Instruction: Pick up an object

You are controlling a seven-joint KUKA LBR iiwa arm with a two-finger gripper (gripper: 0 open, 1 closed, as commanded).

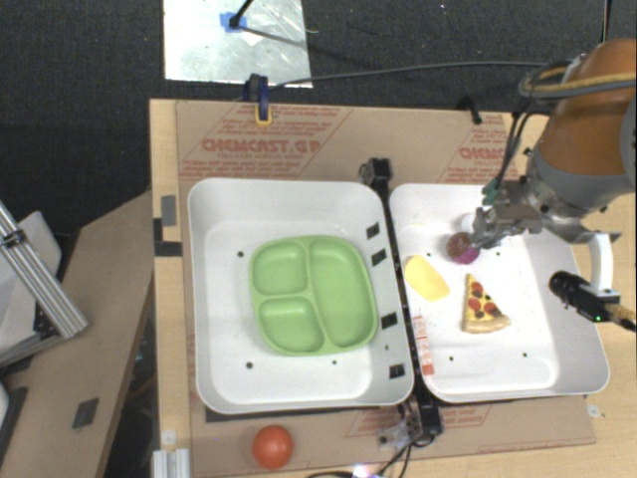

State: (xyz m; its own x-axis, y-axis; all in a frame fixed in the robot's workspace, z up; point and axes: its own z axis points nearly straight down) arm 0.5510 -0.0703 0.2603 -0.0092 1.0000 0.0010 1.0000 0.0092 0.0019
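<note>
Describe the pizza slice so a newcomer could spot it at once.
Look in the right bin. Near its middle lies the toy pizza slice, a yellow wedge with red dots. It sits right of the plain yellow piece and below the small purple thing at the gripper.

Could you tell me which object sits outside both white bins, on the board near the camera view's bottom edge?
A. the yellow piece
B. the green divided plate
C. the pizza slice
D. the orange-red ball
D: the orange-red ball rests on the board below the left bin, while the other three lie inside bins.
</note>
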